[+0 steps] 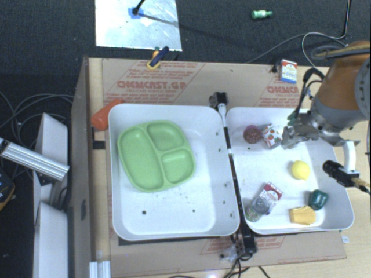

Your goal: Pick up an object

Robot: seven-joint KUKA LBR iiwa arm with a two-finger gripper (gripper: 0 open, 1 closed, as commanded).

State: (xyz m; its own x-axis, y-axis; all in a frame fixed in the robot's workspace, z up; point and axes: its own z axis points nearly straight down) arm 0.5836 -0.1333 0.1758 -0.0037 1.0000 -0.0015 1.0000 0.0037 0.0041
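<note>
The dark two-finger hand [288,139] is seen low in the right white bin [342,216], just at 3 o'clock of the small red-and-white carton [270,136]. Its opening cannot be told; nothing is seen held. The carton should be centred between the hand's two sides before closing.

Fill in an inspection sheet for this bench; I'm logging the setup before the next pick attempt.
Surface: two white bins side by side, left bin and right bin, on a cardboard sheet.
Job's things: right bin holds a yellow ball, dark red ball, small carton, packet, green piece, yellow wedge.
Clutter: green tray in left bin.
End effector: low beside the carton; grip unclear.
Cables: looping behind the arm.
Surroundings: dark carpet, foil sheet, green bottle.
</note>
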